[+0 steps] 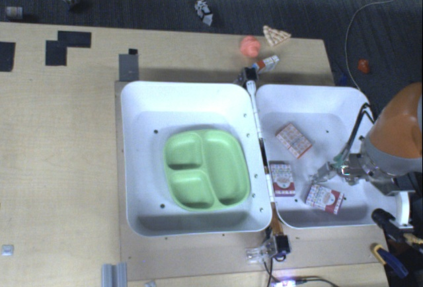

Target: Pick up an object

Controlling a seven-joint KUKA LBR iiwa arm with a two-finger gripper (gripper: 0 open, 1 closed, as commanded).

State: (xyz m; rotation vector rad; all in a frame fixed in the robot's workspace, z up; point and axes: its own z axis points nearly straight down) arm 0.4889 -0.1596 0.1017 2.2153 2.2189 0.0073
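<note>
Three small red-and-white boxes lie in the right bin (330, 107). One checkered box (293, 139) is near the bin's middle, a second box (281, 178) rests by the left wall, and a third box (324, 198) sits at the front. My gripper (328, 172) hangs low over the right bin, just above and behind the third box, between it and the checkered one. The arm's orange band (403, 123) rises behind it at the right edge. Nothing is visibly held.
The left bin (142, 147) holds a green divided plate (205, 168). On the bench behind the bins lie a pink ball (250, 46), a pizza-slice toy (276, 35) and a small tube (266, 64). A cable (360, 123) runs along the arm.
</note>
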